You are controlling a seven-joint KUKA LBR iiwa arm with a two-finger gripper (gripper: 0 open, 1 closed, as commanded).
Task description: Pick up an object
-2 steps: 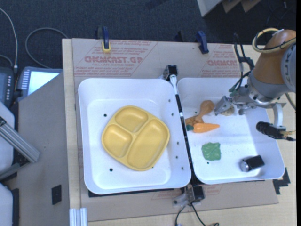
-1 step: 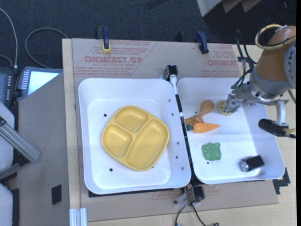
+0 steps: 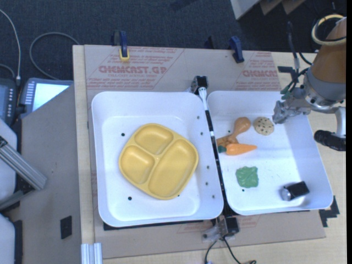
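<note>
The right bin (image 3: 308,164) holds a round cookie (image 3: 264,126), a tan drumstick-shaped piece (image 3: 238,127), an orange carrot (image 3: 240,149), a green leafy piece (image 3: 247,176) and a small black and silver object (image 3: 295,191). My gripper (image 3: 281,113) hangs over the bin's far right part, just right of the cookie and slightly above it. Nothing shows between its fingers.
The left bin (image 3: 104,164) carries a yellow three-compartment plate (image 3: 159,160). A black divider strip (image 3: 212,142) runs between the bins. Blue clamps (image 3: 123,42) hold the cardboard base at the back edge. The arm's orange band (image 3: 331,62) rises at the right.
</note>
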